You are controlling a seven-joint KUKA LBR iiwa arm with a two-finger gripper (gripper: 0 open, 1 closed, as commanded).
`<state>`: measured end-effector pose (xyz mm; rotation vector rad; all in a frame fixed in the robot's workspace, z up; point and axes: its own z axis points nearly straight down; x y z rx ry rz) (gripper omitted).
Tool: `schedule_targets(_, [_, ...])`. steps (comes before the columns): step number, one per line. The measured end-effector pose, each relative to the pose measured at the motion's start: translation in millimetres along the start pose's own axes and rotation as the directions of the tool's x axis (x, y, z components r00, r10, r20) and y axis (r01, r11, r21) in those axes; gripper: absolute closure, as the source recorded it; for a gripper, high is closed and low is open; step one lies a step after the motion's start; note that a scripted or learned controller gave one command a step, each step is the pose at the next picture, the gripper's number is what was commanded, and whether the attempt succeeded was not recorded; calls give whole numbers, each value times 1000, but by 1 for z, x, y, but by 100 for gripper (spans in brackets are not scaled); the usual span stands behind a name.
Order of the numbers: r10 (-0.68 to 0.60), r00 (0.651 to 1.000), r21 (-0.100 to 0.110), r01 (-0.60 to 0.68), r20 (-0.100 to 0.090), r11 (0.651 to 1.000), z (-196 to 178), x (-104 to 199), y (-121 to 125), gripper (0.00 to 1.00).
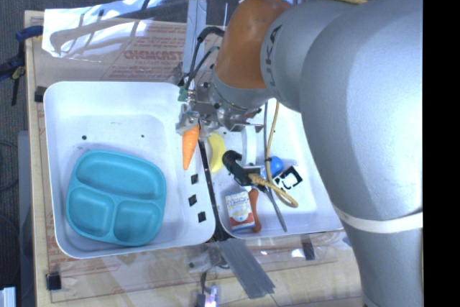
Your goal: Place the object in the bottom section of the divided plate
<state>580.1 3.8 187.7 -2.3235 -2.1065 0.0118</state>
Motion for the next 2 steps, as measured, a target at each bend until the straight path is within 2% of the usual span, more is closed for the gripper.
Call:
schedule_targets(1, [-42,999,-1,42,1,999,0,65,-51,100])
schedule_targets(2, [-41,999,-2,41,1,999,0,64,-50,0])
